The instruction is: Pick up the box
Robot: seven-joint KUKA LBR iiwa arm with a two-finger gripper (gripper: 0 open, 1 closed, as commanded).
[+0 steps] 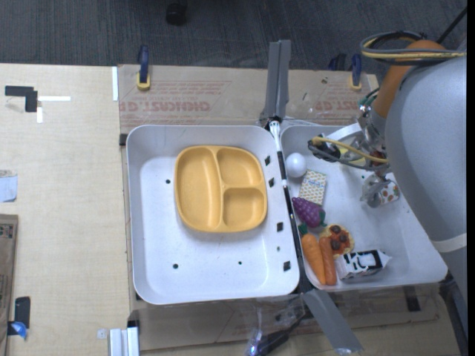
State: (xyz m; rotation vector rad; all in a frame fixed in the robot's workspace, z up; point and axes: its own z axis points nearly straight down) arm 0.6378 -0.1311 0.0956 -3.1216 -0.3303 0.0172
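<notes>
A small white box with black markings (pixel 363 262) lies flat in the lower right of the frame, on the floor of the right-hand white bin (pixel 397 232) and close to that bin's bottom edge. Nothing grips it. The gripper (pixel 377 188) is higher in the frame, near the right side of the same bin and well apart from the box, with bare bin floor between them. From this angle it is not possible to tell whether the gripper is wide or narrow.

Just left of the box, touching or nearly touching it, lies an orange carrot (pixel 312 256) pointing down the frame. Just above and left of the box is a small round orange pastry with dark berries (pixel 338 237). Further up along the bin's left side come a bunch of purple grapes (pixel 309 212), a pale checkered wafer (pixel 313 188) and a white ball (pixel 295 165).

The grey arm (pixel 434 162) covers the right edge of this bin, with its orange band (pixel 417 50) at the upper right of the frame.

The left-hand bin (pixel 156 228), in the middle of the frame, holds a yellow divided plate (pixel 220 188). Both bins rest on a pale wooden bench (pixel 59 199).
</notes>
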